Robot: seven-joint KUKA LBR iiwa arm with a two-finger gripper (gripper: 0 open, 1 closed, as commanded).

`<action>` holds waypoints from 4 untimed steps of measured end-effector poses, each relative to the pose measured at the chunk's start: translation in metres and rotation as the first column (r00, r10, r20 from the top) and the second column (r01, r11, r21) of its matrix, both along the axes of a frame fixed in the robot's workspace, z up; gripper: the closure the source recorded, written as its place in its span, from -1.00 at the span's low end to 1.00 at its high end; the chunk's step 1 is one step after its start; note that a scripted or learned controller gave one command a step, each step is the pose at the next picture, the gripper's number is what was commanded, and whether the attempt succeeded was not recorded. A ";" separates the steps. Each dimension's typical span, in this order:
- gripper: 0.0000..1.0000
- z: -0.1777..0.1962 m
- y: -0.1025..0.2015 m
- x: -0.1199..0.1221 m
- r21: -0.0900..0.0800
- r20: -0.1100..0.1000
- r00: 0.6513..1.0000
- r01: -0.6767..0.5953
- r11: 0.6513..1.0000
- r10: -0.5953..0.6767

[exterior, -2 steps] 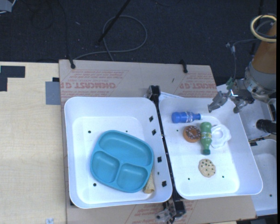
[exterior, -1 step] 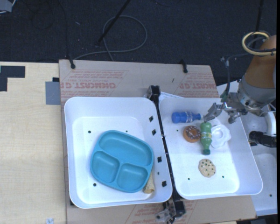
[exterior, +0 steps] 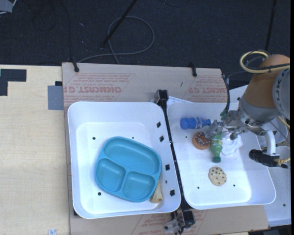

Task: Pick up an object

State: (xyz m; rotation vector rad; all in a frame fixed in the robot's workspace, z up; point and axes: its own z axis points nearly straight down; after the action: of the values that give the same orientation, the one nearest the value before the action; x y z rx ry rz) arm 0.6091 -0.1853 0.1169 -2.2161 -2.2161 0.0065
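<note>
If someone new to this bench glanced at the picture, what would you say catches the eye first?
Most likely the large blue divided plate, lying tilted in the left bin. Next comes the grey arm with its orange band reaching in from the right, its gripper low over the right bin. There a cluster of small things lies: a blue bottle, a donut, a green bottle, and a cookie apart, nearer the front.

Red print on cardboard sheet [exterior: 137, 84], upside down, mirrored; not legible.
</note>
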 end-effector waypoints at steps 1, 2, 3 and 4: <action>-1.00 -0.026 0.000 0.002 -0.003 0.011 1.000 0.001 1.000 -0.001; 1.00 -0.013 0.001 0.004 0.001 0.014 1.000 0.001 1.000 -0.001; 1.00 0.050 0.003 0.003 -0.003 0.011 1.000 -0.001 1.000 0.001; 1.00 0.112 -0.001 -0.002 -0.004 0.012 1.000 -0.001 1.000 0.001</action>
State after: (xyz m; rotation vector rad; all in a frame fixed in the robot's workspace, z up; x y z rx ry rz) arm 0.6075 -0.1859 0.2287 -2.2234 -2.2249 -0.0027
